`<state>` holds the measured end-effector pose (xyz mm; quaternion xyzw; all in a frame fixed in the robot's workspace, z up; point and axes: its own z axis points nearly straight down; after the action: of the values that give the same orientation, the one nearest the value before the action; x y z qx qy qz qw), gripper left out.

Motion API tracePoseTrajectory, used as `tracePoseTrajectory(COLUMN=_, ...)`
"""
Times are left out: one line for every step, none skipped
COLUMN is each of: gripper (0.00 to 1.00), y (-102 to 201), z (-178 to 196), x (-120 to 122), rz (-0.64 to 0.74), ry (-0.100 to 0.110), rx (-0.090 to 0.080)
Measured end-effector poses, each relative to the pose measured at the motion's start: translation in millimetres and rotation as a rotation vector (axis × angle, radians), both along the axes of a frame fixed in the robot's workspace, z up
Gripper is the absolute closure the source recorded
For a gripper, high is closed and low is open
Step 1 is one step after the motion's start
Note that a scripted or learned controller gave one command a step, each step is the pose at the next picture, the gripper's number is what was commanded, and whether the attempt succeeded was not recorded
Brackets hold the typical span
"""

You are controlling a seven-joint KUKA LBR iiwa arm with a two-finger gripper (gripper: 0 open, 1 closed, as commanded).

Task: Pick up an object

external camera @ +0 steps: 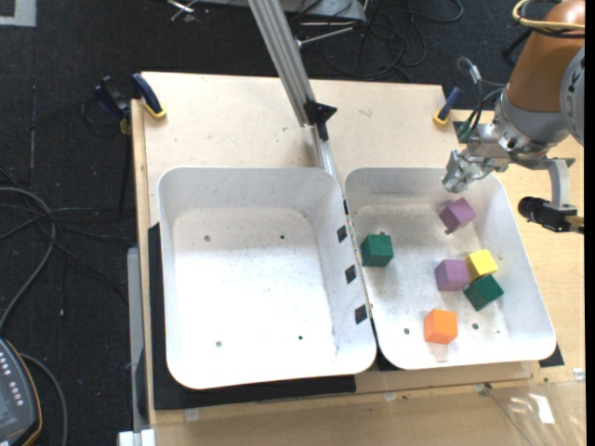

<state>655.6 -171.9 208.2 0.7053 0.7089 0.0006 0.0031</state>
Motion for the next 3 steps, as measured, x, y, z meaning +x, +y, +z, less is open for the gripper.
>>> tracePoseTrajectory(gripper=0.00, y=0.4, z=-0.5, x=-0.1, rz=0.000, ry=0.002, rx=0.000)
tracePoseTrajectory(gripper=0.00, y=-30.2, z=-86.4, x=1.2, rz=-0.002, ry=-0.016, rx=-0.005)
tracePoseTrajectory(gripper=0.00, y=-40.0, z=-91.0, x=-1.1, rz=0.001, ry=-0.022, rx=-0.010)
